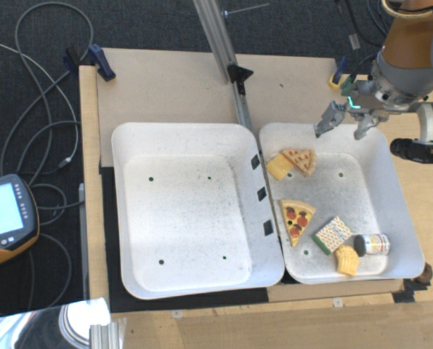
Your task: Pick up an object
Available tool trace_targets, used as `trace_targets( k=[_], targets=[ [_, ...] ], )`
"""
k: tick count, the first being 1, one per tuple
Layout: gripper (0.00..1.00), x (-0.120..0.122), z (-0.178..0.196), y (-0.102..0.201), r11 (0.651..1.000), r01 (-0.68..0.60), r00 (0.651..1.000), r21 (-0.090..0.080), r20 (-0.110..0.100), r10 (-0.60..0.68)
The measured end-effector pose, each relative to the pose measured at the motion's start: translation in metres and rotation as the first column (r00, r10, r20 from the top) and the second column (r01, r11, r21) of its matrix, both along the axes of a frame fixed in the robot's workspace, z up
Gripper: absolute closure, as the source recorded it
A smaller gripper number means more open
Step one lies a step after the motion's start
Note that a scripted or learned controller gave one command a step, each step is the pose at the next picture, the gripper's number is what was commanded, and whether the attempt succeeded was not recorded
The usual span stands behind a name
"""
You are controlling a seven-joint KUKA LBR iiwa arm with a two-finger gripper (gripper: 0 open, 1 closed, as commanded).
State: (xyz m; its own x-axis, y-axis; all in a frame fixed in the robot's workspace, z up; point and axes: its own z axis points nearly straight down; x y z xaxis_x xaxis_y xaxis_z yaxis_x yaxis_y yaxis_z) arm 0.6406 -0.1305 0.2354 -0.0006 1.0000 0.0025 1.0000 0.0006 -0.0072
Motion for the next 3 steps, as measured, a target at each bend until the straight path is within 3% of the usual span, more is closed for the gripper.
trace_targets(
  k=[1, 3],
  targets=[
    [0.0, 0.0, 0.002, 0.0, 1.0, -0.001, 1.0, -0.001, 0.003, 0.001],
    [0.0, 0.013, -0.109, 0.002, 1.0, 0.001, 1.0, -0.001, -0.001, -0.001]
  ],
)
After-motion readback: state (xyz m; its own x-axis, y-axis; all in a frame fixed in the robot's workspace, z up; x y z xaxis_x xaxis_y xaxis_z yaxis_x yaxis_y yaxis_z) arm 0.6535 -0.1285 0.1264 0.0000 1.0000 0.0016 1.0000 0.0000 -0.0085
